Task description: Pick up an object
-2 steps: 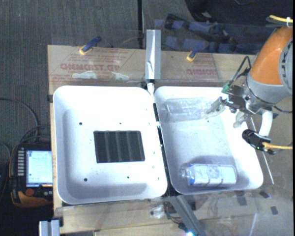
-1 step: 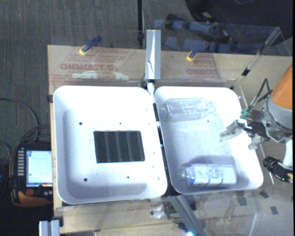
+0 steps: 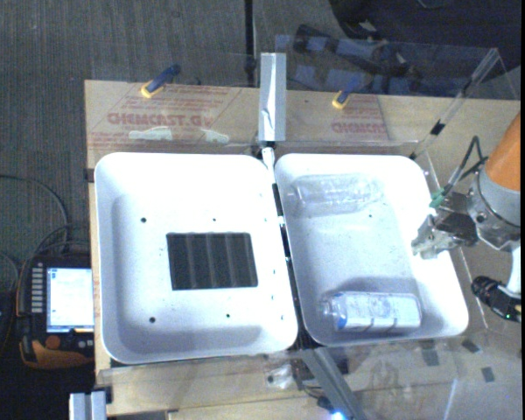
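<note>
Camera view: my claw [image 3: 430, 239] hovers at the right bin's [image 3: 359, 261] right rim, grip state unclear. Inside this bin lie two clear bottles, one [image 3: 335, 192] at the far wall, one [image 3: 372, 310] near the front, both unheld.

You have two bins side by side on bench [image 3: 105, 121], inner rims touching. Left bin [image 3: 122, 234] holds ribbed panel [image 3: 212, 260] at floor centre. Right bin [image 3: 376, 243] holds two bottles, both lying on side: one bottle [image 3: 334, 192] at far wall, other bottle [image 3: 372, 311] at near wall, well apart. Gripper [image 3: 427, 241] sits at right bin's right rim, between the two. Handheld pendant [image 3: 57, 309] lies left of bench.
</note>
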`<state>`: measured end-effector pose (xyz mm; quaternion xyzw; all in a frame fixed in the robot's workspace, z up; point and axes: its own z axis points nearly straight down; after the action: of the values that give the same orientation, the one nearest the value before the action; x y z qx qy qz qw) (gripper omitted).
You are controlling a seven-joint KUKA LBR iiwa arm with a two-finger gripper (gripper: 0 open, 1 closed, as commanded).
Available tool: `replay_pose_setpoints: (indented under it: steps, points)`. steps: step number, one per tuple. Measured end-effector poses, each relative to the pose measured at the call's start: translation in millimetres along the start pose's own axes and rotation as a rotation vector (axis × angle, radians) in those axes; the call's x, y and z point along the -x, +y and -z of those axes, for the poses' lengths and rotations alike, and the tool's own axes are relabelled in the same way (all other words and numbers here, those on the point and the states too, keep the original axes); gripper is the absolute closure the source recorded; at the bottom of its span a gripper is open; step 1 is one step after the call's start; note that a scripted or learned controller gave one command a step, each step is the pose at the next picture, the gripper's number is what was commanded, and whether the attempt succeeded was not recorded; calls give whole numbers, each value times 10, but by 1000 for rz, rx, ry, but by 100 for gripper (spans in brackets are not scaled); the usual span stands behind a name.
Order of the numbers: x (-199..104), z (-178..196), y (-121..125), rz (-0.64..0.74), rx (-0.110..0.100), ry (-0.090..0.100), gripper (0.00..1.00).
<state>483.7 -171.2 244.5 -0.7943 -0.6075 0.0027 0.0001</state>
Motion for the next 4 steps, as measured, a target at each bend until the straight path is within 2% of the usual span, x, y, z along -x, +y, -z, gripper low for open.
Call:
replay_pose_setpoints:
  steps: [1, 2, 3, 4]
  points:
    - [-839, -498, -222, -83, 1, 4, 100]
    - [-836, -497, -221, -83, 1, 4, 0]
    - [246, -222, 71, -24, 4, 1, 0]
    - [-486, -1040, -111, -131, 0, 5, 0]
